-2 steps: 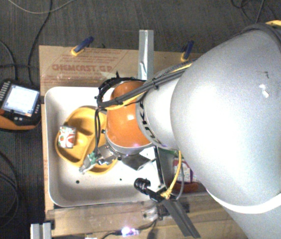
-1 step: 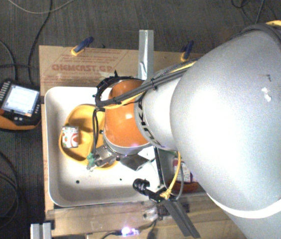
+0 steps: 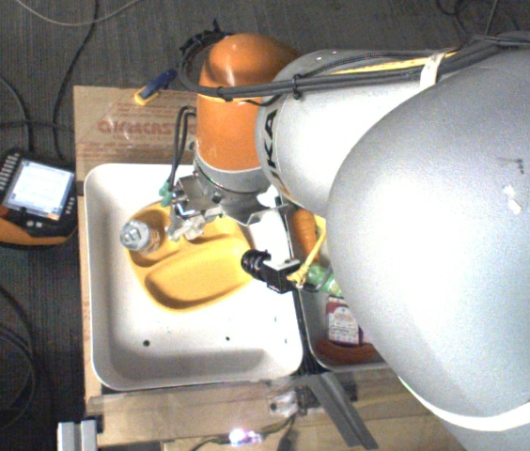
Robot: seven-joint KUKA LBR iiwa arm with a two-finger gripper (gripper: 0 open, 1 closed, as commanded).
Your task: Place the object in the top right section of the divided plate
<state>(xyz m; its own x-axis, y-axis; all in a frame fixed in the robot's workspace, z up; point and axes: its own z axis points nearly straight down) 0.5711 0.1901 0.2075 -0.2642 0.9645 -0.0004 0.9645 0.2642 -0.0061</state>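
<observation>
Grey arm (image 3: 434, 205) looms; bottle (image 3: 139, 236) lies just left of fingers (image 3: 186, 222).

A bottle (image 3: 139, 235) lies on the divided plate (image 3: 199, 275) in the left bin (image 3: 115, 346).

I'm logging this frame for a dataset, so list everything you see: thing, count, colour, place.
divided plate: 1, yellow, in the left bin
left bin: 1, white, on the bench
small jar-like object: 1, silvery, on the plate's upper left part
bottle with red label: 1, red and white, in the right bin, partly hidden by the arm
carrot-like object: 1, orange, at the right bin's edge
teach pendant: 1, black and orange, on the floor at left
cardboard sheet: 1, brown, under the bins
arm: 1, grey with orange band
gripper: 1, metal, above the plate
</observation>
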